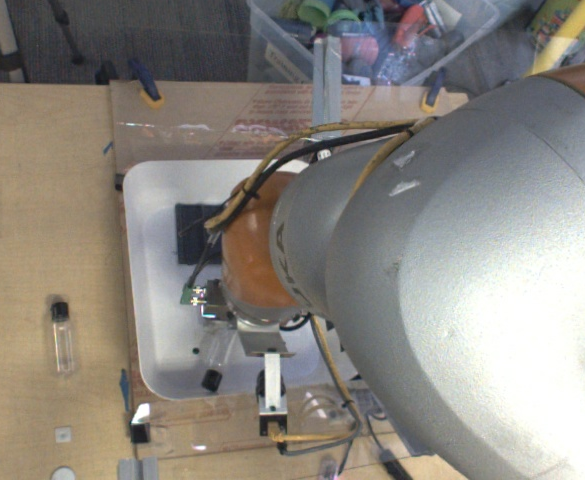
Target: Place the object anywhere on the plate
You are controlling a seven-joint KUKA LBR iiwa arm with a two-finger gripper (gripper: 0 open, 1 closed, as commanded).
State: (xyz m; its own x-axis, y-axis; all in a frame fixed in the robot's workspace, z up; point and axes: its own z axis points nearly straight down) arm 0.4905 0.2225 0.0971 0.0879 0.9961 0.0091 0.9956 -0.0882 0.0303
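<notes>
Currently, in the camera view, the arm (pixel 442 268) covers most of the white bin (pixel 147 268) at frame centre. The gripper (pixel 217 353) sits low in the bin's lower part; its state cannot be told. A dark flat object (pixel 194 230), possibly the plate, lies above it. A small black object (pixel 211 380) lies just below. A clear vial (pixel 62 336) rests on the bench (pixel 32 168) at left.

- Big smooth grey arm (pixel 452 268), matte shell
- Orange band (pixel 252 258) above wrist
- Yellow and black cables (pixel 302 153) draped along casing
- Small green circuit board (pixel 190 294) near wrist
</notes>
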